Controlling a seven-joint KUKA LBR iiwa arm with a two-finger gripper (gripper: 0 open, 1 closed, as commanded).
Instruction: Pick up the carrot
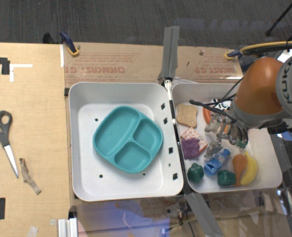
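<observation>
In the right bin (264,184), the gripper (216,144) hangs over the blue bottle (217,162), fingers too cluttered to tell their state, while the carrot (239,167) lies lower right of it, long axis roughly vertical beside the banana (251,170).

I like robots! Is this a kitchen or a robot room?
Probably a robot test lab, not a kitchen. The robot arm reaches over white bins on a taped cardboard bench, and the food, like the carrot, looks like toys.
</observation>
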